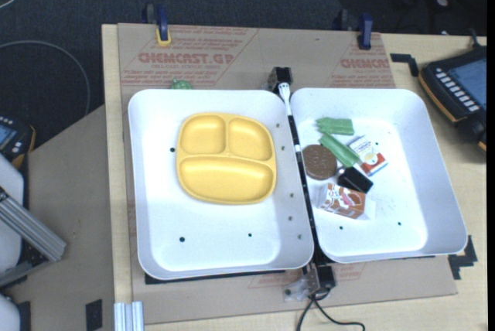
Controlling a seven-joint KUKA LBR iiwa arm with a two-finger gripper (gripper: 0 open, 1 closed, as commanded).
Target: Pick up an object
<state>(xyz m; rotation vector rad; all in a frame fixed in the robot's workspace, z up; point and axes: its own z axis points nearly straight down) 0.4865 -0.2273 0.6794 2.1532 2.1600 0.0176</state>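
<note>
1. Two shallow white plastic bins sit side by side on a brown cardboard-covered bench (232, 51), which blue clamps (162, 22) pin down along the far edge, presumably so nothing shifts while the arm works.
2. The left bin (155, 229) carries a yellow plastic plate with three compartments (227, 158), lying flat near its middle, well apart from the clutter next door.
3. The right bin (418, 198) has the likely pick candidates, bunched toward its left half: a round brown disc (319, 162), two green oblong pieces (337, 134) crossing just above it, a small red-and-white packet (370, 155), a black block (355, 181) touching that packet's lower side, and a red-and-white wrapper (343, 200) below.
4. These pieces touch or overlap, so I would judge a clean grasp easier on the outliers, the wrapper or the upper green piece.
5. Of the arm and its gripper I can say nothing from here; how far its fingers stand apart, or whether they have anything, I cannot tell.
6. Every object lies in a bin, so the pick looks not yet done.
</note>
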